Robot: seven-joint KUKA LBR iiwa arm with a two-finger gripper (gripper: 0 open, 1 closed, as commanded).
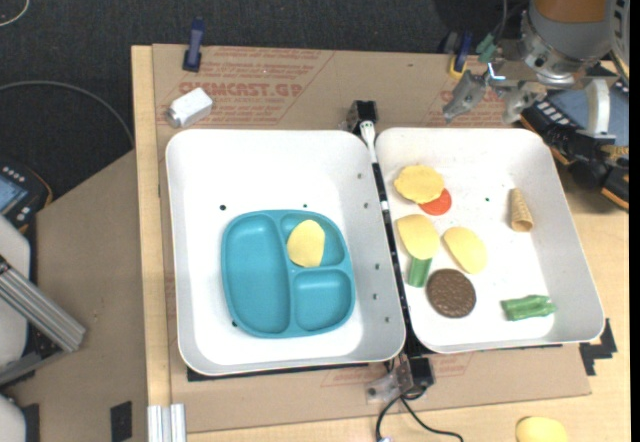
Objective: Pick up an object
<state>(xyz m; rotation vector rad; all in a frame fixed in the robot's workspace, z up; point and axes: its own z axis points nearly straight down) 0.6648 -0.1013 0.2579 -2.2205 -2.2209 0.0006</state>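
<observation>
While my tool hangs above far rim of right-hand shallow white bin, pick not yet begun; fingers look spread, nothing between; nearest target, flat yellow round toy piece, lies in bin, near and below tool; next move: descend, centre, close.

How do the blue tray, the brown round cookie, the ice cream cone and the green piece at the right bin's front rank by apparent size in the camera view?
Largest to smallest:
1. blue tray
2. brown round cookie
3. green piece and ice cream cone: they look too alike to rank.
</observation>
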